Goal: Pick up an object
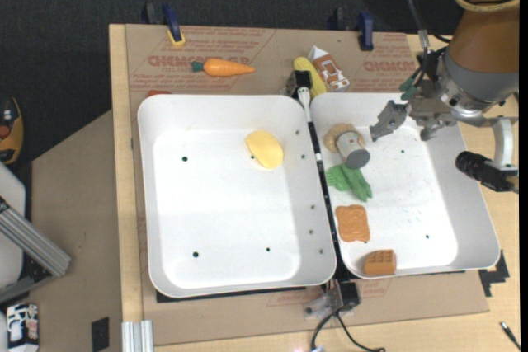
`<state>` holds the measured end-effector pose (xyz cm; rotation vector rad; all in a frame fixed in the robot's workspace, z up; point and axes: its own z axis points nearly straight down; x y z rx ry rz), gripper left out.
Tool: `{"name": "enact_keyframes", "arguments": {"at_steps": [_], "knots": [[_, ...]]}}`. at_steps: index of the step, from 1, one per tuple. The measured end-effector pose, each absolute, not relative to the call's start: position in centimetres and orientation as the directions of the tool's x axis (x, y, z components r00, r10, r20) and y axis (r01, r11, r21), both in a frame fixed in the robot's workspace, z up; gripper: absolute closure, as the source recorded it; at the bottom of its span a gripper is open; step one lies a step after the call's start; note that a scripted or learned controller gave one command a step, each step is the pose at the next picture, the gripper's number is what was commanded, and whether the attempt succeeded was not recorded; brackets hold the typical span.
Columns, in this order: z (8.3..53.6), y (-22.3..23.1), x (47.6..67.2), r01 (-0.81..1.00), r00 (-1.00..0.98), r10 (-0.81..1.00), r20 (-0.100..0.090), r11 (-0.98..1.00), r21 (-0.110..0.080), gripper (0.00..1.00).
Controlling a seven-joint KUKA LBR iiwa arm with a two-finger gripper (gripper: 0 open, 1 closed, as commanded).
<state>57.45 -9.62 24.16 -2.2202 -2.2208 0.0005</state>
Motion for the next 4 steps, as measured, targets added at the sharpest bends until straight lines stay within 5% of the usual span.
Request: {"name": "enact_keyframes", "arguments": {"at_steps": [1,2,3,4], "knots": [[16.3,-10.0,54.5,1.000,0.002,1.000,0.002,-0.002,-0.011,0.00],[8.3,-11.1,47.8,1.000,0.005,1.000,0.003,-0.005,-0.004,0.00],[9.7,-10.9,48.2,1.000,0.001,1.000,0.001,-0.001,0.006,1.00],[25.0,-5.2,48.3,1.000,-0.008,1.000,0.002,0.008,0.018,1.00]]}}
